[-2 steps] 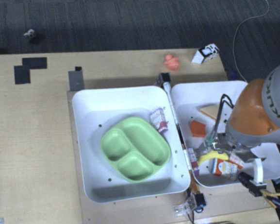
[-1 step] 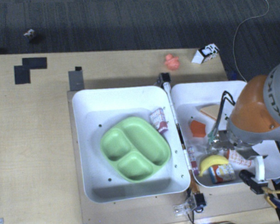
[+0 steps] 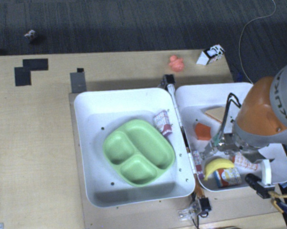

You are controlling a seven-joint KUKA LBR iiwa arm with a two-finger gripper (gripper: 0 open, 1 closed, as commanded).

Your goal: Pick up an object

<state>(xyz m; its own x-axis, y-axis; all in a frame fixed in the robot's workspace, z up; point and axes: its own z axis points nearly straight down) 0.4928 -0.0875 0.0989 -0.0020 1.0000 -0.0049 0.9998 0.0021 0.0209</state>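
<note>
My gripper (image 3: pixel 215 149) reaches down into the right bin (image 3: pixel 192 100), just above a yellow banana (image 3: pixel 219 165) near the bin's front. An orange block (image 3: pixel 203 131) lies to the gripper's upper left and a tan flat piece (image 3: pixel 216 114) behind it. A small can with a blue label (image 3: pixel 228 178) sits in front of the banana, and a red-and-white packet (image 3: pixel 245 162) lies to its right. The wrist hides what is directly under the gripper.
The left bin (image 3: pixel 92 156) holds a green divided plate (image 3: pixel 138 151) and a small red-and-white wrapper (image 3: pixel 163 123) by its right wall. On the bench behind the bins lie a pink lump (image 3: pixel 177 62) and a white-and-black item (image 3: pixel 211 54).
</note>
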